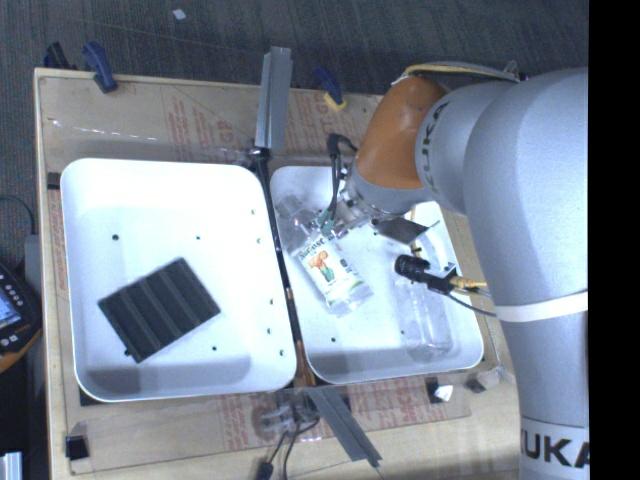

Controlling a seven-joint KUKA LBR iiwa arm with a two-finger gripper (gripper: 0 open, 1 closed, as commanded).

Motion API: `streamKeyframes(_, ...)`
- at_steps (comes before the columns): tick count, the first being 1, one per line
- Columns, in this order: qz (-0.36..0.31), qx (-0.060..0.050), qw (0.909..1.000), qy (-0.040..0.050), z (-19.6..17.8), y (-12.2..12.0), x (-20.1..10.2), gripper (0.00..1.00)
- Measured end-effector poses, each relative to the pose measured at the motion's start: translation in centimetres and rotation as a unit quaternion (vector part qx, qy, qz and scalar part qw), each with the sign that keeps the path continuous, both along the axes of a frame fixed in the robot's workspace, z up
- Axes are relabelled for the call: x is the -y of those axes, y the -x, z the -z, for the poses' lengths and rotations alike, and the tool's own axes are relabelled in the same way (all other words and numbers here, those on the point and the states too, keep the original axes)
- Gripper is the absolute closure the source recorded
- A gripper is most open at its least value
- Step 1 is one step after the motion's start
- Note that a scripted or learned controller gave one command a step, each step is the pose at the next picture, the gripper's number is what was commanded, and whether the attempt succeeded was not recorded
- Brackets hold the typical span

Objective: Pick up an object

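Gripper (pixel 335 213) state impossible to tell; best lowered squarely onto the packet (pixel 331 271), just below it.

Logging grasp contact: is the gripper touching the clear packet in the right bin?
Cannot tell. In the camera view the wrist hides the gripper right above the clear packet.

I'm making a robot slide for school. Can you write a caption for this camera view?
A grey robot arm reaches into the right bin beside a clear packet; the left bin holds a dark ridged panel.
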State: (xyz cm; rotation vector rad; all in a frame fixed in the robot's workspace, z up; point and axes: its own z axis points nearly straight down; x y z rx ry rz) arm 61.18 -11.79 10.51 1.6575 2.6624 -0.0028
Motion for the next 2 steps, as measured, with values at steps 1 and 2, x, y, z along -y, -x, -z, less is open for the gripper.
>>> streamKeyframes(1,0.0,0.0,1.0,0.0007,-0.06,-0.02,0.08,0.0)
streamKeyframes(2,-0.001,0.0,1.0,0.0008,-0.96,-0.02,0.01,1.0)
